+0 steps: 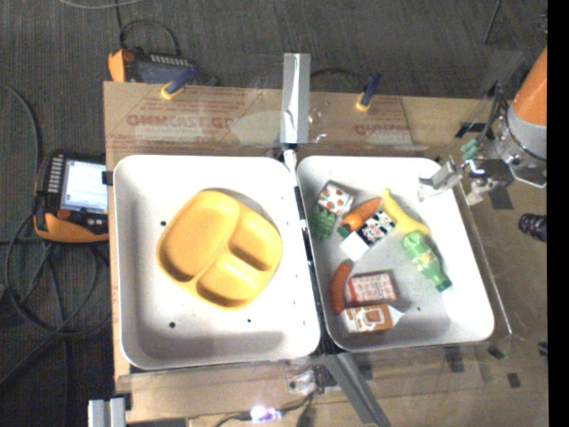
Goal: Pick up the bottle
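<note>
step: approach, nothing grasped | gripper (452, 178): over right bin's (480, 323) upper-right rim, open-or-shut state cannot be told | bottle (426, 259): green, lying below and slightly left of gripper, beside banana (403, 214) | next: move down-left, descend over bottle.

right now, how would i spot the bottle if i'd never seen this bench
Look in the right-hand shallow white bin, the one crowded with small items, not the one holding the yellow divided plate. Along its right side, just below the yellow banana, lies a small green plastic bottle. It is the only all-green, bottle-shaped piece, apart from the boxy cartons.
</note>
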Controlling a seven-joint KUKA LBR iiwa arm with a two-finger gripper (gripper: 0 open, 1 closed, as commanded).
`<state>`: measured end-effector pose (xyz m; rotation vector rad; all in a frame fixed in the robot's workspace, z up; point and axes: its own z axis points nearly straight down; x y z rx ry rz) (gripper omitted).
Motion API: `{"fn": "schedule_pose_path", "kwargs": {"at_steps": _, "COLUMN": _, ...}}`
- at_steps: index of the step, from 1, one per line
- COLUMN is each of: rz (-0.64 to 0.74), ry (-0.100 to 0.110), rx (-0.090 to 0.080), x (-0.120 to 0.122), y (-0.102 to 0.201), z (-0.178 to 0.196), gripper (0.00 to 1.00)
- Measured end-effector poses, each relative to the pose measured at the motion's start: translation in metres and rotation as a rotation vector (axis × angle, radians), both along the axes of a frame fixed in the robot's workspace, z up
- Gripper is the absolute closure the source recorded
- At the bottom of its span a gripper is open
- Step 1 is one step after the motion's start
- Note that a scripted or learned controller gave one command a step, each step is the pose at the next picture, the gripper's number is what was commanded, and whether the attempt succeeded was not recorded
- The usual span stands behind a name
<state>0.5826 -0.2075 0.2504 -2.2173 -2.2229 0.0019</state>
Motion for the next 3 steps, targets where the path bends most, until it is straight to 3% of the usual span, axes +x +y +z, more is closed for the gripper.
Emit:
{"fn": "schedule_pose_path", "kwargs": {"at_steps": 1, "rz": -0.025, "ry": -0.006, "rx": 0.008, "x": -0.020, "y": -0.006, "z": -0.153, "gripper": 0.00}}
{"fn": "schedule_pose_path", "kwargs": {"at_steps": 2, "rz": -0.025, "ry": -0.003, "rx": 0.006, "x": -0.020, "y": -0.007, "z": -0.146, "gripper": 1.00}}
{"fn": "schedule_pose_path", "kwargs": {"at_steps": 3, "rz": -0.047, "ry": -0.001, "rx": -0.002, "x": -0.031, "y": 0.063, "z": -0.007, "gripper": 1.00}}
